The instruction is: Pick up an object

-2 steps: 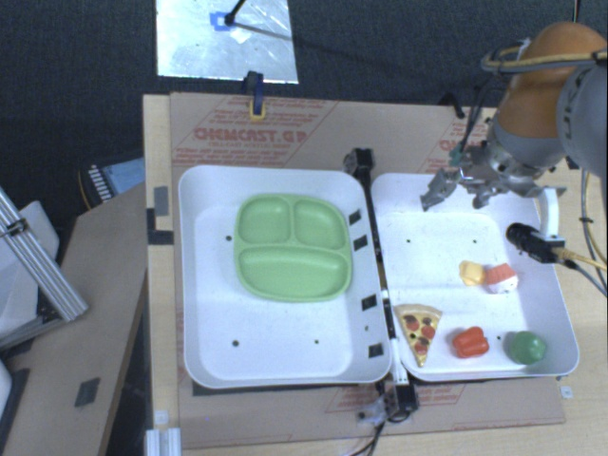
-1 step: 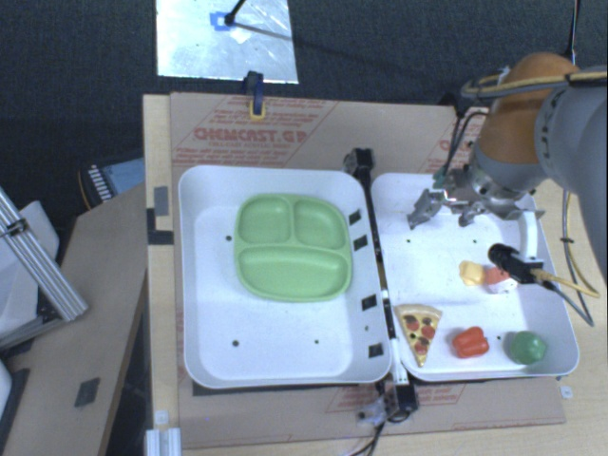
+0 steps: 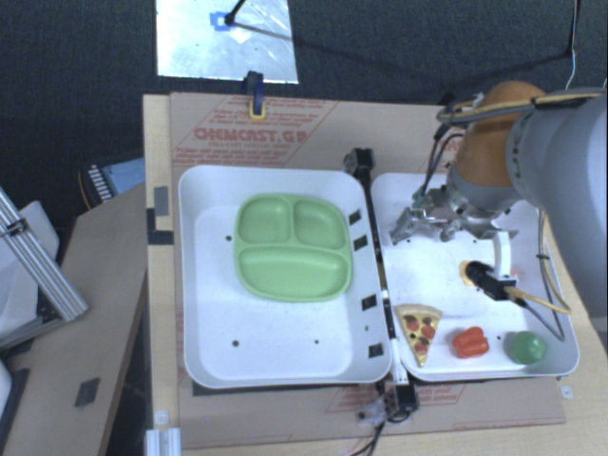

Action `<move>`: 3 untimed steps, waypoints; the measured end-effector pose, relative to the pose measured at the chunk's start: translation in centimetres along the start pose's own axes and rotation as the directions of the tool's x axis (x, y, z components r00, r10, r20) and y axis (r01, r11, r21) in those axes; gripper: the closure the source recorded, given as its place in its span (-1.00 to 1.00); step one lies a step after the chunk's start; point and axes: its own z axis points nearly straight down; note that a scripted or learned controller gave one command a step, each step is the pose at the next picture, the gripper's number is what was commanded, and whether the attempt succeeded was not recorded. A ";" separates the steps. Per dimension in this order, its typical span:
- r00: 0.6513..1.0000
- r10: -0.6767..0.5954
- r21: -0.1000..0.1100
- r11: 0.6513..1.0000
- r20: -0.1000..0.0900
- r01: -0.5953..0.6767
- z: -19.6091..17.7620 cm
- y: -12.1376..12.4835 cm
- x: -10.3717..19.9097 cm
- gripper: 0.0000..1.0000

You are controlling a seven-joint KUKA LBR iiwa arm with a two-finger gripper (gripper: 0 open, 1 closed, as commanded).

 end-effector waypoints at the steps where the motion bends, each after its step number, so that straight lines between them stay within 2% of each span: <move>1: 1.000 0.002 -0.004 1.000 0.001 -0.002 0.4 0.1 0.0 -1.00; 2: 1.000 0.001 -0.007 1.000 0.001 -0.001 -0.7 0.2 0.0 1.00; 3: 1.000 0.000 -0.011 1.000 0.001 0.000 -6.1 1.3 0.5 1.00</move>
